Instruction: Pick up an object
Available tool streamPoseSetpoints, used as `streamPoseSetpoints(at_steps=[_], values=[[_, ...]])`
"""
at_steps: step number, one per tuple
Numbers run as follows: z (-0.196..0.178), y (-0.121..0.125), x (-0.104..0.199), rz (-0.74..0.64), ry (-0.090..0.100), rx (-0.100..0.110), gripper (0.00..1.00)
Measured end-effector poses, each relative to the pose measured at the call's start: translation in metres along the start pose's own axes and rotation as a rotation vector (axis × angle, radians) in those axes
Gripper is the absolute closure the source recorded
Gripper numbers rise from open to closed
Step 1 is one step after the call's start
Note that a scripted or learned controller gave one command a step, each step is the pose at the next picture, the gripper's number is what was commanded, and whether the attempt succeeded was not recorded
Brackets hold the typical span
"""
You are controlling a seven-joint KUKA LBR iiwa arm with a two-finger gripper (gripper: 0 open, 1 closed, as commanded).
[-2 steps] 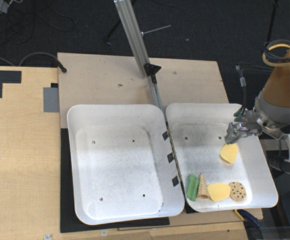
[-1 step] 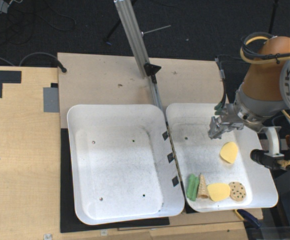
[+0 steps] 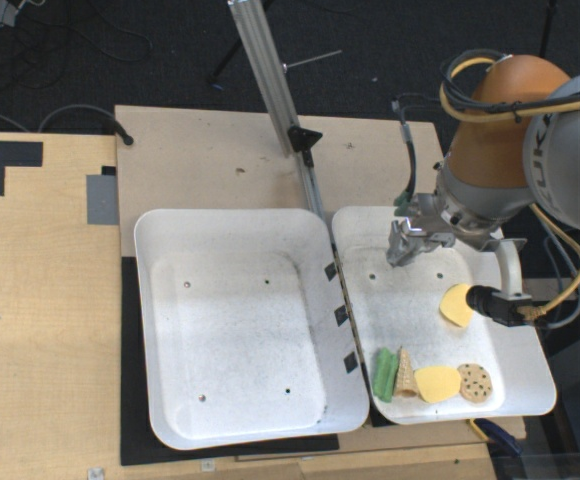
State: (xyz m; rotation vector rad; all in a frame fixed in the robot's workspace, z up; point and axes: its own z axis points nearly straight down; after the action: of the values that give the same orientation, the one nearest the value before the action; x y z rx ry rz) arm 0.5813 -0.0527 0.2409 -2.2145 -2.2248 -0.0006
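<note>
A: Yellow pieces (image 3: 437,383), a green one (image 3: 383,373) and a cookie (image 3: 475,382) are seen along the right bin's (image 3: 530,403) front edge. Nothing is lifted yet.

B: The gripper (image 3: 402,245) (near the bin's back edge) is seen empty; how far its fingers are parted cannot be told.

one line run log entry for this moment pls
gripper: above right bin, nothing seen held | items: cookie, green piece, yellow pieces near front | pick: not done

At the right bin's six o'clock edge lie a green strip (image 3: 383,373), a tan waffle cone (image 3: 406,373), a flat yellow piece (image 3: 436,384) and a chocolate-chip cookie (image 3: 475,382); a yellow wedge (image 3: 456,306) lies at three o'clock.
</note>
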Motion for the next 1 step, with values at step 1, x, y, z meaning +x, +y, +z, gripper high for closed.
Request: streamPoseSetpoints(at_steps=[1], values=[[0.0056,0.0163,0.0391,0.002,-0.001,0.0,1.0]])
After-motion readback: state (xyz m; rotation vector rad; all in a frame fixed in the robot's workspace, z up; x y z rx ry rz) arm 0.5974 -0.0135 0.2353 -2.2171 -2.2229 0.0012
